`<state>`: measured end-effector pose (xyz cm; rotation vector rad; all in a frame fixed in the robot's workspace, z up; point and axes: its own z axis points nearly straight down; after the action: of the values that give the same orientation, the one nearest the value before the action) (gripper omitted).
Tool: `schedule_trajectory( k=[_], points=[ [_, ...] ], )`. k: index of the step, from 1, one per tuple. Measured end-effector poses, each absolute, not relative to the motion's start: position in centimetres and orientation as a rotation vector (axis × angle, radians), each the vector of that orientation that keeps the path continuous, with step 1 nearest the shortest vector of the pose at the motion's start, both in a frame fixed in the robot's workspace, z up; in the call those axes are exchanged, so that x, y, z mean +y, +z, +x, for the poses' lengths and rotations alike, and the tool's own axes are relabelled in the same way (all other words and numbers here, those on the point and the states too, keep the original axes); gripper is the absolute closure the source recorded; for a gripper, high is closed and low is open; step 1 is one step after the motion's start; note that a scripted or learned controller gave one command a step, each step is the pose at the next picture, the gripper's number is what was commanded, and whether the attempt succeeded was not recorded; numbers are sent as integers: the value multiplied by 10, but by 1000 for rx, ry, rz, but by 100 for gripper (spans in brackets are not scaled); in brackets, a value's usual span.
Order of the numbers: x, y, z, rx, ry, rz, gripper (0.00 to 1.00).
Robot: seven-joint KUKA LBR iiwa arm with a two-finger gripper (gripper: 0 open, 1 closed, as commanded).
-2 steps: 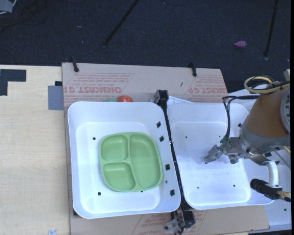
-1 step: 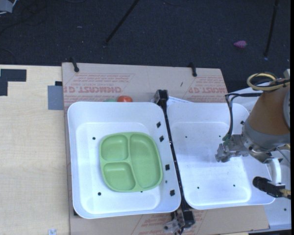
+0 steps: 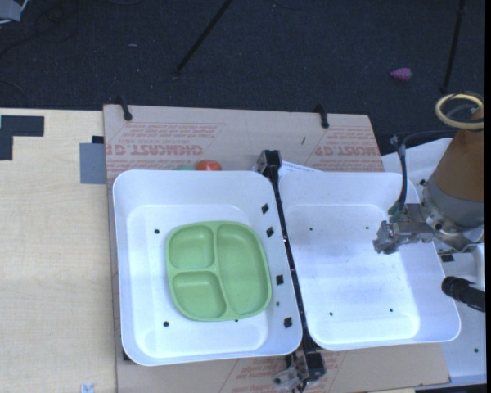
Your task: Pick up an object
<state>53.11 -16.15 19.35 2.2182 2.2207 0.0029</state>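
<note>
While the grey two-finger gripper hangs at the right bin's far edge, jaw state we cannot tell, we note the pale green three-compartment plastic plate lying flat in the left bin: light, stiff, slick; take its raised rim.

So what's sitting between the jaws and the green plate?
In the camera view, bare floor of the right bin and the black divider separate the gripper from the green plate.
</note>
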Motion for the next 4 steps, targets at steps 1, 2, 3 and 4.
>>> schedule_trajectory(
  k=[1,2,3,4],
  points=[
    [-160,248,542,2220,3,2218,100],
    [-161,253,542,2223,-1,2222,100],
    [-99,254,547,2230,0,2219,100],
    [-44,237,553,2230,-3,2220,100]
  ],
)
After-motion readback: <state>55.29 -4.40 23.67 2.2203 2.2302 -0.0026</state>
